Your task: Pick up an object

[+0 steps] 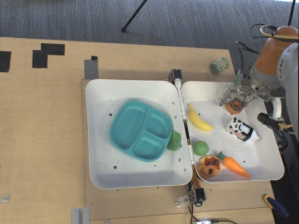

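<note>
My gripper [237, 98] hangs over the back of the right bin [268, 160], pointing down right above a small orange round object [234, 108]. It appears to touch or nearly touch that object. A yellow banana [199, 119] lies left of it. A black-and-white patterned box [241, 129] lies just in front of it. Nearer the front are a green lime [200, 148], an orange carrot [235, 166] and a fruit tart [209, 166].
The left bin [100, 171] holds a teal divided plate [141, 129], and a green leafy item [175, 140] rests against the plate's right edge. A small can [219, 65] lies on the bench behind the right bin. The arm's body fills the right side.
</note>
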`<state>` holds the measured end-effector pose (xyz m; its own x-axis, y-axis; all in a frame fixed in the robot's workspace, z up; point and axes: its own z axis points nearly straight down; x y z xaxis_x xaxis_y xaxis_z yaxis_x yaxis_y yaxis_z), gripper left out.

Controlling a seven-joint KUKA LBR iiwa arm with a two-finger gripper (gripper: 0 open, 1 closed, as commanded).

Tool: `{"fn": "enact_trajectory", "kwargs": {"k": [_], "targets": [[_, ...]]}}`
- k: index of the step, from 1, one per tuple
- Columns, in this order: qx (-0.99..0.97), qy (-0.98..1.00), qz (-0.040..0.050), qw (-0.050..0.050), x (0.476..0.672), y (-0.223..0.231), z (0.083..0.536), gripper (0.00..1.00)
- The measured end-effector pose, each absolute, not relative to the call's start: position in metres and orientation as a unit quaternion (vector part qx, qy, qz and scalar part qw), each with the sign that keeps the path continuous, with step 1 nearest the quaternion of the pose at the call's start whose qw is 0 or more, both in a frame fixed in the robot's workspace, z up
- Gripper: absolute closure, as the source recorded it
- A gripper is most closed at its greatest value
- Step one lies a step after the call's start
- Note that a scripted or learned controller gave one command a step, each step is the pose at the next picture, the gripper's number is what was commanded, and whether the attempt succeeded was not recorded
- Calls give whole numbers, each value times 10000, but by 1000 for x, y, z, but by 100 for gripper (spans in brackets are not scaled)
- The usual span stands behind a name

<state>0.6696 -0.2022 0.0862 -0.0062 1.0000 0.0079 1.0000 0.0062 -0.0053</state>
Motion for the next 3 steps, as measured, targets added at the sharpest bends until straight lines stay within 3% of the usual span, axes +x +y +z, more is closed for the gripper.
{"fn": "enact_trajectory", "kwargs": {"k": [1, 2, 3], "targets": [[-7033, -7108, -15, -27, 671, -204, 97, 100], [-7044, -7097, -32, -40, 671, -145, 244, 100], [-7061, -7081, -4, -16, 651, -179, 243, 100]]}}
